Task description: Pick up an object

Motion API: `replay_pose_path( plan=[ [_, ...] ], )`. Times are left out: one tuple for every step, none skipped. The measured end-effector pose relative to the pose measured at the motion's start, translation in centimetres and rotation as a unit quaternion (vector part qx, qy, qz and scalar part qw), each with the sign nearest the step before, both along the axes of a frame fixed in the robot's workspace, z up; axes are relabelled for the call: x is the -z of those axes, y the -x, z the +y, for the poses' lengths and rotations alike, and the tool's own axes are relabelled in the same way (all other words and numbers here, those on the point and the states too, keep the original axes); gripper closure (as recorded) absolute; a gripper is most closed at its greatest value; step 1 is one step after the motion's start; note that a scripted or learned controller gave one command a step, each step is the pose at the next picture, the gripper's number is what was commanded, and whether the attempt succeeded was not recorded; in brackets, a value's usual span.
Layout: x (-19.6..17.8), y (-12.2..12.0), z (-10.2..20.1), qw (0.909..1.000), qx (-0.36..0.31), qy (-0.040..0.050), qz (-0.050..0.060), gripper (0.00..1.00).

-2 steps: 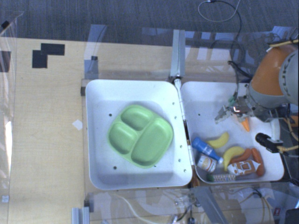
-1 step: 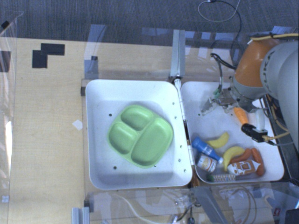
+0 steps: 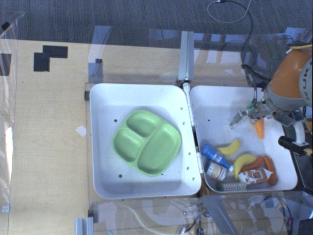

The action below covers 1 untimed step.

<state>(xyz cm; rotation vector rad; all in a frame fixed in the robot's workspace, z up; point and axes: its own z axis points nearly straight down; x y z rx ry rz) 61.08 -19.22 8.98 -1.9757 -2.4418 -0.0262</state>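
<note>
Looking down on the bench, two white bins sit side by side across the middle of the frame. The left bin (image 3: pixel 100 131) carries a green divided plate (image 3: pixel 147 142), lying flat and turned at an angle, roughly centred in it.

Over to the right bin (image 3: pixel 215 99), where the action is. The arm (image 3: pixel 292 80) comes in from the right edge, grey body with its orange band showing at upper right of the bin. The gripper (image 3: pixel 247 114) sits low over the bin's upper right part, metal fingers (image 3: pixel 238 119) pointing left and spread apart, nothing between them. Just to its right, a small orange carrot (image 3: pixel 259 128) lies close beside the wrist; contact cannot be told from here.

The pickable things crowd the lower right of the frame, along the bin's near wall. A blue bottle (image 3: pixel 213 155) lies tilted at lower left of the pile. Right below it, touching, a small can (image 3: pixel 215 171). A yellow banana (image 3: pixel 230 148) lies just right of the bottle, and a second banana (image 3: pixel 242 163) curves beneath it. Furthest right, an orange-red sauce bottle (image 3: pixel 258 174) lies on its side against the second banana. All of these are well apart from the gripper.
</note>
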Motion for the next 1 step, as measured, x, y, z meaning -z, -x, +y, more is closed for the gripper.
replay_pose_path(
  plan=[
    [-1.30,-0.27,-0.16,1.0000,-0.001,0.0045,-0.005,1.00]
  ],
)
